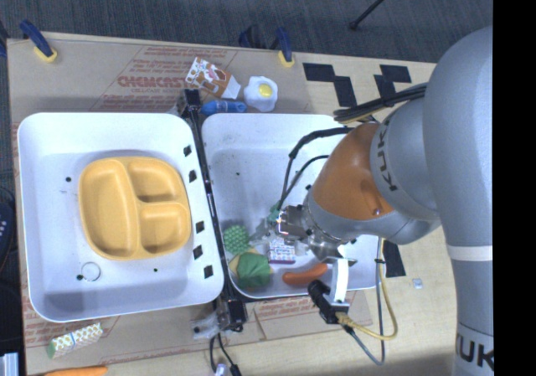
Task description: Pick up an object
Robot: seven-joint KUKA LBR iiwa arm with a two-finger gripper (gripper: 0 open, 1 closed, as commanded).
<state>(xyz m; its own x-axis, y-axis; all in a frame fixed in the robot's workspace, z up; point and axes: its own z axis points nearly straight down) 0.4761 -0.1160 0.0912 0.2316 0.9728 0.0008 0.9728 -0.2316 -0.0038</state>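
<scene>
Two white bins sit side by side on the bench; the left bin (pixel 33 224) has a yellow divided tray (pixel 134 203) lying flat in it, well apart from the action; the right bin (pixel 251 148) is where the arm (pixel 377 182) is reaching in from the right, orange band showing above the wrist. The gripper (pixel 283 236) is down low in the near part of that bin, right over a little cluster of stuff; honestly can't tell how the jaws stand, the wrist body covers them. Just left of the gripper there's a green knobbly item (pixel 236 238); just below and left of it a green leafy-looking object (pixel 251 270); touching or right under it a small pink-and-white packet (pixel 282 254); just below, an orange carrot-shaped piece (pixel 304 275) lying near the bin's front wall. Whether any of these is actually between the fingers, I can't tell.
</scene>
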